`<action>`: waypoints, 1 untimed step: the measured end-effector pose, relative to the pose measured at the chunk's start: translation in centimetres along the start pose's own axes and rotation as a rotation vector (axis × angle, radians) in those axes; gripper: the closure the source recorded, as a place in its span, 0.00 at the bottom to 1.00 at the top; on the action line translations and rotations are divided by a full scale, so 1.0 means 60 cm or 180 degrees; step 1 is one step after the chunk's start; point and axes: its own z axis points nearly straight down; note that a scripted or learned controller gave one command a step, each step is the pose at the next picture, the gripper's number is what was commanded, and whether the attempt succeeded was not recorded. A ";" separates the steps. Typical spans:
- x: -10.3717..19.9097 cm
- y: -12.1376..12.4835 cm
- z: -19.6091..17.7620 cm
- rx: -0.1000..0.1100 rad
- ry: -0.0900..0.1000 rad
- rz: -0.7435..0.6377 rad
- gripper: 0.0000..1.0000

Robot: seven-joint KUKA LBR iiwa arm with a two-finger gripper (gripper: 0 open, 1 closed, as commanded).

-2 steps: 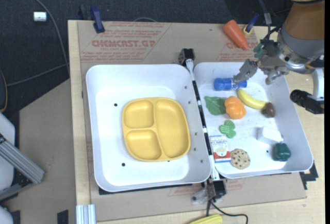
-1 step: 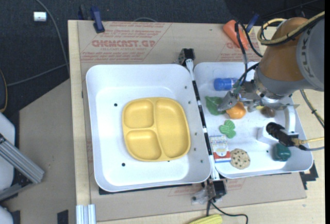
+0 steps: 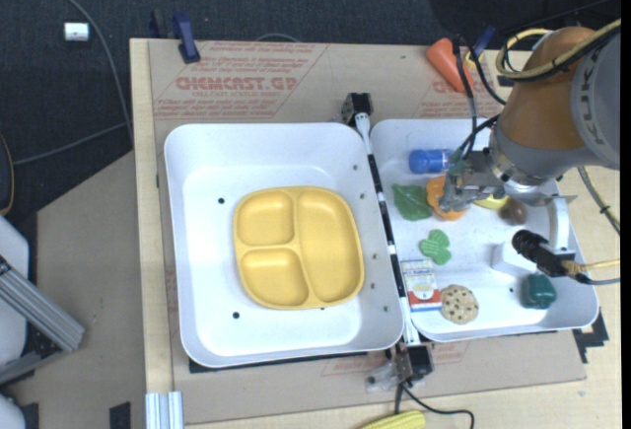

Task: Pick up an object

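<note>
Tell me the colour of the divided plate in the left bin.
Yellow; the divided plate shows plainly in the camera view.

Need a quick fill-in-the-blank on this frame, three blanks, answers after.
1. The yellow divided plate lies in the ____ bin.
2. The cookie sits near the right bin's ____ edge.
3. The gripper hovers over the ____ toy.
Answers: left; front; orange

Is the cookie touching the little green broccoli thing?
Apart. The camera view shows the cookie near the right bin's front edge and the green broccoli-like piece farther back, with a strip of bare white bin floor between them.
</note>
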 end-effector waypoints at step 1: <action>0.000 0.000 0.000 0.0001 0.0000 0.0000 0.00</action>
